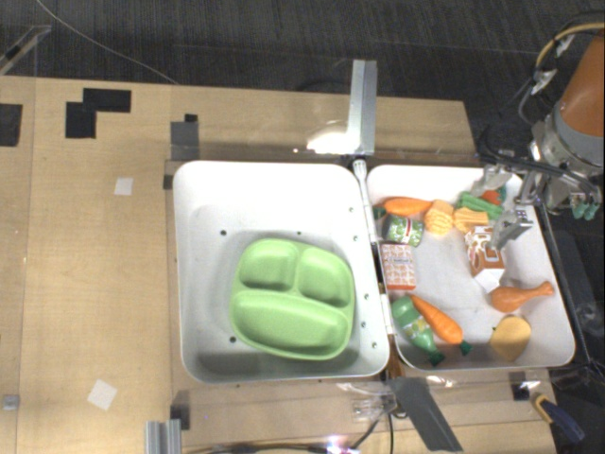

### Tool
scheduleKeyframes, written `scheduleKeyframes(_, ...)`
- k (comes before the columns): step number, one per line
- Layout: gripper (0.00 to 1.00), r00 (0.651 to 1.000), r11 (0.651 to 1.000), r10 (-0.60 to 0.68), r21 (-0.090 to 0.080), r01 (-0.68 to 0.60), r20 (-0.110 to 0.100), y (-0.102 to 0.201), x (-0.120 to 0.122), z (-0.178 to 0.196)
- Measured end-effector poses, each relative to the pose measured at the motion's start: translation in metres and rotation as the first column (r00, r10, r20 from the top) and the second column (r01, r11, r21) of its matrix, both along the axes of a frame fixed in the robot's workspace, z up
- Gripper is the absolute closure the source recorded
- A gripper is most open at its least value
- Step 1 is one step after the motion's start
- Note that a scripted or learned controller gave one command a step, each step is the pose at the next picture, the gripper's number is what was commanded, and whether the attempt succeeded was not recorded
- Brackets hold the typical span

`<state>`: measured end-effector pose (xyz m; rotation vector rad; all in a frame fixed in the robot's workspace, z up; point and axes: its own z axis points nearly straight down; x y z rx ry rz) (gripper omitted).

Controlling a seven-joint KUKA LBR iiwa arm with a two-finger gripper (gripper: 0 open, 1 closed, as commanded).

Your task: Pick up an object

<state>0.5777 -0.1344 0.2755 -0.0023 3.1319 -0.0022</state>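
Two shallow white bins side by side on the desk (85,282), presumably so that toys can be lifted from one and dropped into the other. In the left bin (203,192), just a green divided plate (291,297), lying flat near the middle.

In the right bin (558,334), a scatter of toy food. Far side: an orange carrot-like piece (408,206), two yellow corn-like pieces (440,218) touching it and each other, and a green vegetable (480,201). Against the dividing wall, a small flat packet (397,265). Near side: a toy carrot (437,320) resting across something green (406,312), a drumstick (518,295) and a yellowish lump (510,337). Loosely strewn, in no order, likely to give varied grasp targets.

Reaching in from the right, the pincer (509,223), low over the bin's far right part, just beside a small brown-and-white carton (485,251). Probably the intended pick, judging by closeness. Whether wide or narrow: cannot tell from this slant, and no toy clearly seen in its hold. Task judged not yet done.

Writing: red-and-white print on the flat packet, some print on the carton, both too small to read. No brand legible anywhere.
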Motion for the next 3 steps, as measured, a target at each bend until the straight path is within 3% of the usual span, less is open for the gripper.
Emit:
scheduleKeyframes(1,0.00,0.992,0.992,0.129,0.003,-0.129,-0.011,-0.021,-0.014,-0.125)
scheduleKeyframes(2,0.00,0.997,0.997,0.075,-0.003,-0.075,0.005,-0.072,-0.038,-0.186)
scheduleKeyframes(3,0.00,0.949,0.949,0.315,-0.009,-0.315,0.009,-0.011,-0.082,-0.184)
